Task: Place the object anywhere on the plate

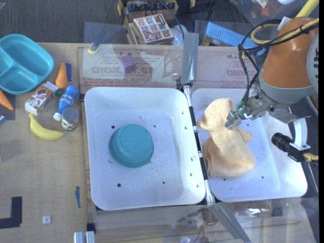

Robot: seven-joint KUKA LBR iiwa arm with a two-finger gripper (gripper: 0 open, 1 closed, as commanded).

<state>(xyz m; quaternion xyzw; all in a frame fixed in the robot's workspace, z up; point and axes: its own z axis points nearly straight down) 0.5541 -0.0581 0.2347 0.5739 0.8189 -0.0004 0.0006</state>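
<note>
The crumpled yellow cloth [226, 145] looked soft, light, floppy; its raised top fold seemed the best pinch point. The two-finger gripper [234, 119] sat there, grip state unclear. The round teal plate [131, 145] lay well apart.

A pale wooden surface [45, 186] carries two white bins [96, 105], with a teal divided dish [23, 62], a banana [44, 130] and small bottles at its left, and a box of books [152, 27] on the dark floor [45, 9] beyond.

Left of the left bin [96, 135] you see a banana [44, 130], a bottle [66, 101], and a blue divided dish [23, 63].
</note>
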